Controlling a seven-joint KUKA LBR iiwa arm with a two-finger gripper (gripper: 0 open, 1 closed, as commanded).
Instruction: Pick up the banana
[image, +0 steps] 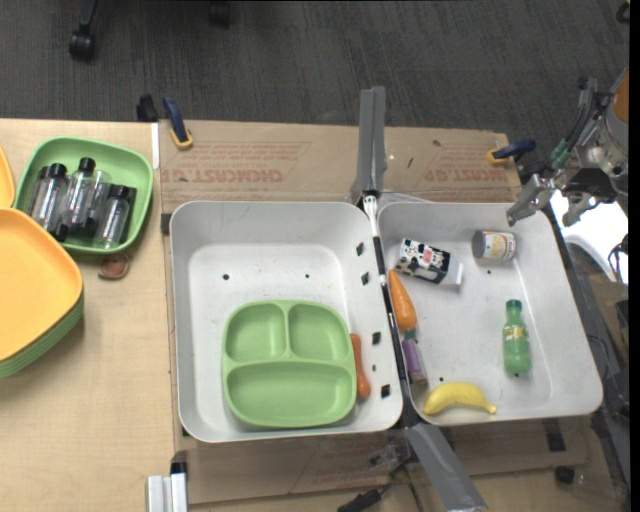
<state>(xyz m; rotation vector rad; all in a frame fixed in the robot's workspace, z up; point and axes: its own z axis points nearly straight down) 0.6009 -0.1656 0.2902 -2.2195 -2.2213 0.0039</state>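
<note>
The banana (459, 400) is lying on its side near the front edge of the right bin (575, 330), curving along the bin's lower wall, with nothing touching it. Just to its left, against the divider between the bins, a small dark purple item (413, 361) is lying, and above that an orange carrot (402, 302) is leaning along the same wall. A green bottle (515, 338) is lying well to the right of the carrot, a small can (495, 245) is sitting toward the back of the bin, and a black and white box (428, 263) is resting beside it to the left. The gripper (548, 192) is hanging at the far back right corner of this bin, well apart from the banana; whether its jaws are released or clenched I cannot tell. In the left bin (200, 260) a green divided tray (288, 362) is sitting, with a second orange carrot (358, 365) lying along its right rim. On the surface (90, 420) to the left, a green dish (85, 192) is holding several small bottles beside stacked orange plates (35, 300).
</note>
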